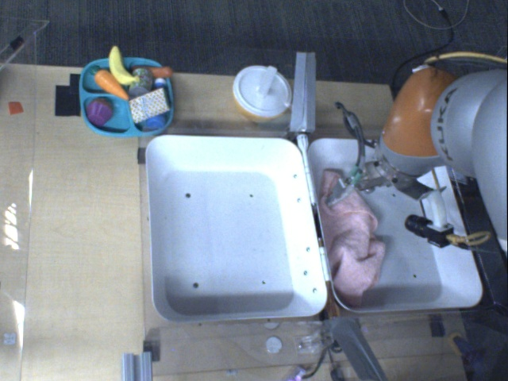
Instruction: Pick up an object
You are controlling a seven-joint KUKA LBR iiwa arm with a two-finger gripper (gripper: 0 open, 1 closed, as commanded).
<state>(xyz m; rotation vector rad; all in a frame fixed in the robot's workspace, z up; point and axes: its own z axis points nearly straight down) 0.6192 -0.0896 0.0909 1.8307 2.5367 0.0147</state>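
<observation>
Against the left wall of the right-hand bin (468, 288) lies a crumpled pink cloth (352, 240), running from the bin's upper left toward its lower left corner and bunched thickest at the middle. Its top edge is lifted slightly where the gripper (347, 183) meets it, and a fold of the fabric appears pinched between the narrowly set fingers, though the contact is small and partly hidden by the tool's metalwork. Above the cloth to the right, the grey arm (476, 125) with its orange band (413, 121) slants down into the bin. Left of the cloth, past the shared wall, sits the left-hand bin (226, 228). Up from the cloth, beyond the bins, stands a white lidded cup (262, 92), and far to the upper left a blue tray (127, 98) holds toy food, including a banana (119, 66) and a carrot (111, 83).
</observation>
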